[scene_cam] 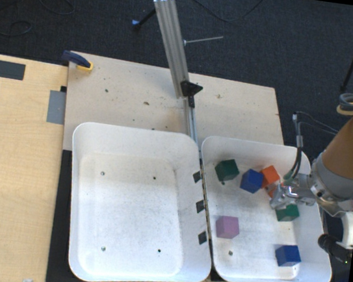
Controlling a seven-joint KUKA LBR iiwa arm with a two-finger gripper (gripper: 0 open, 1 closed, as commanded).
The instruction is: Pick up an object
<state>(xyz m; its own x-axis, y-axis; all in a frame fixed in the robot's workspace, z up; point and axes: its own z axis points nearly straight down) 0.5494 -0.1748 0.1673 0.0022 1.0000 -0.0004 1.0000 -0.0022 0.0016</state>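
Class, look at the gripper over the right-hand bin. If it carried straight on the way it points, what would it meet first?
Most likely the small green block right beneath the gripper, next to the orange block. Depth is hard to judge from one slanted view, so it may already touch it.

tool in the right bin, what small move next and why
Probably a short drop onto the green block and a close. The tool sits at that block's upper left edge, with the orange block crowding its other side, so the green one looks the nearest target.
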